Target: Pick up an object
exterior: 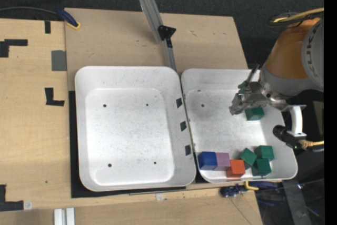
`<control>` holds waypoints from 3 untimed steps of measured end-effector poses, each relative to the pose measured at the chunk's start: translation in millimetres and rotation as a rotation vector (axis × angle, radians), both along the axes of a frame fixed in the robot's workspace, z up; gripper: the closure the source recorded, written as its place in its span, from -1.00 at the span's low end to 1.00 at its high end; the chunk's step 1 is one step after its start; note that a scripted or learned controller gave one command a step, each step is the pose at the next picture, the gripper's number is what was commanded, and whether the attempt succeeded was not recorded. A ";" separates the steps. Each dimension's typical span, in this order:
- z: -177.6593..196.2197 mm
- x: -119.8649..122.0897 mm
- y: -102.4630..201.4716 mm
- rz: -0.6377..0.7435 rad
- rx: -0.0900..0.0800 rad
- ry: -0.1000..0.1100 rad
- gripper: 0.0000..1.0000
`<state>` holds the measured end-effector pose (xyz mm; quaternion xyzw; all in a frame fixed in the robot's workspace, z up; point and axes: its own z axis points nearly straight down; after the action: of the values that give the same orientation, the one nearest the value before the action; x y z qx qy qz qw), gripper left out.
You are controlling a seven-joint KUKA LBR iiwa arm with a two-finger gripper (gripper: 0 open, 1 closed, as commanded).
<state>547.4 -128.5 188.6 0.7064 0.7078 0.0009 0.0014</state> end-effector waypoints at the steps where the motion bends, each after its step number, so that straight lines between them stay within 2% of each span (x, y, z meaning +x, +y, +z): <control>1: 44.3 1.3 0.3 0.000 0.000 -0.001 1.00; 2: 39.0 -8.0 46.3 0.003 0.001 0.005 1.00; 3: 50.0 -9.2 101.5 0.006 0.003 0.003 1.00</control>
<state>538.2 -27.1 238.6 0.7044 0.7098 0.0008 -0.0008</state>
